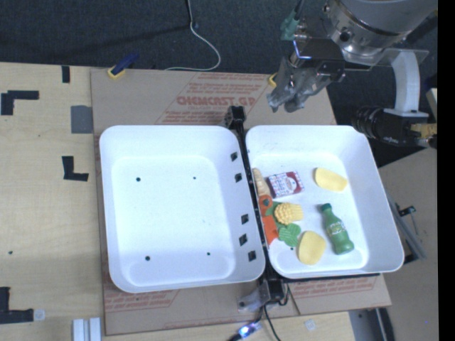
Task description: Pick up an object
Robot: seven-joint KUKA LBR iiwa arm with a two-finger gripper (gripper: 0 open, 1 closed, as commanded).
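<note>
Two shallow white bins were seen side by side on a sheet of cardboard (213,94) laid over the bench. The left bin (117,155) was bordered by the right bin (362,162) along a black hinge strip (245,190) running between them.

The gripper (286,98) was held above the cardboard, just past the 12 o'clock rim of the right bin and a little toward 11 o'clock from that bin's middle. It was carried by the grey arm (370,13), which entered from the 1 o'clock corner of the view. The fingers appeared blurred and bunched low at the tip; whether they were spread or pressed together could not be told. Nothing was seen between them.

All the objects were gathered in the right bin. A small red-and-white packet (286,183) was placed near the bin's centre, with a pale biscuit-like piece (260,183) at its 9 o'clock, close to the hinge strip. A yellow oval piece (330,180) was set at the packet's 3 o'clock, well apart from it. At the packet's 6 o'clock, a toy corn cob (288,212) was laid, with an orange carrot-like piece (268,222) just beside it at 8 o'clock and a green leafy piece (289,234) touching it at 6 o'clock. A second yellow round piece (311,247) was found at 5 o'clock from the corn, and a green bottle (336,227) lay on its side at that piece's 2 o'clock, its cap pointed toward 12 o'clock.

A white cable (202,38) was draped over the dark backdrop at 12 o'clock.
</note>
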